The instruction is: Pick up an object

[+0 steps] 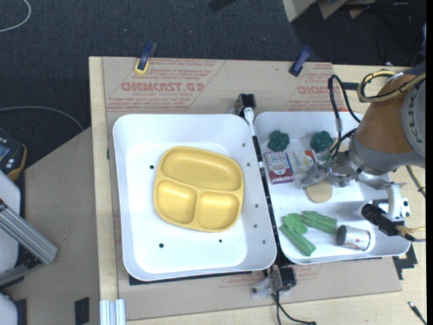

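My gripper [321, 177] is low in the right bin [295, 123], reaching in from the right. It sits right above a tan round piece [319, 193] and partly covers its top edge. Just left of the gripper lies a red and white carton [279, 166]. Two dark green lumps [278, 141] [321, 141] rest near the bin's far wall. Green vegetable pieces [306, 227] lie toward the front, with a small silver cylinder [354, 237] to their right. I see nothing lifted off the bin floor.
The left bin [128, 202] holds a yellow divided plate [197, 188]. The orange and grey arm [389, 131] overhangs the right bin's right side. Blue clamps [144, 58] [300, 61] stand at the board's far edge.
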Robot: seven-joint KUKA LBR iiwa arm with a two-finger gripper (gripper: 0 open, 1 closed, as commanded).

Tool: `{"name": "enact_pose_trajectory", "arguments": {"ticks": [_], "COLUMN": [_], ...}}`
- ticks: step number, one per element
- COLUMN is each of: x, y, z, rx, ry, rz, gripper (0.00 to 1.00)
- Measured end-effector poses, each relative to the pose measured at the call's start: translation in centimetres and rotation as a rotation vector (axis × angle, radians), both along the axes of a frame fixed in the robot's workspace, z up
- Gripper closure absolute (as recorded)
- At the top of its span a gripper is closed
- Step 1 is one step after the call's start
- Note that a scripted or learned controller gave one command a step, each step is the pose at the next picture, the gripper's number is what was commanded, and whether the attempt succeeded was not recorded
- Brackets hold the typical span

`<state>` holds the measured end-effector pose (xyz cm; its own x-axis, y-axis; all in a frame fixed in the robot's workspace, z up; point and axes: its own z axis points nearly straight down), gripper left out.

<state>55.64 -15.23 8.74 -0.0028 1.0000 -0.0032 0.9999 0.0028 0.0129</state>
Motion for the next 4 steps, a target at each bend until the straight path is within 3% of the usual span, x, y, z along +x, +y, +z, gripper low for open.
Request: {"name": "enact_pose_trajectory", "arguments": {"ticks": [1, 3, 4], "x": [-0.4, -0.8, -0.7], "y": [0.0, 0.5, 0.5], "z": [0.8, 11.9, 13.9], "rx": [0.001, 0.001, 0.001], "ry": [0.009, 0.006, 0.007], "rz": [-0.003, -0.001, -0.001], "gripper": [1.0, 1.0, 1.0]}}
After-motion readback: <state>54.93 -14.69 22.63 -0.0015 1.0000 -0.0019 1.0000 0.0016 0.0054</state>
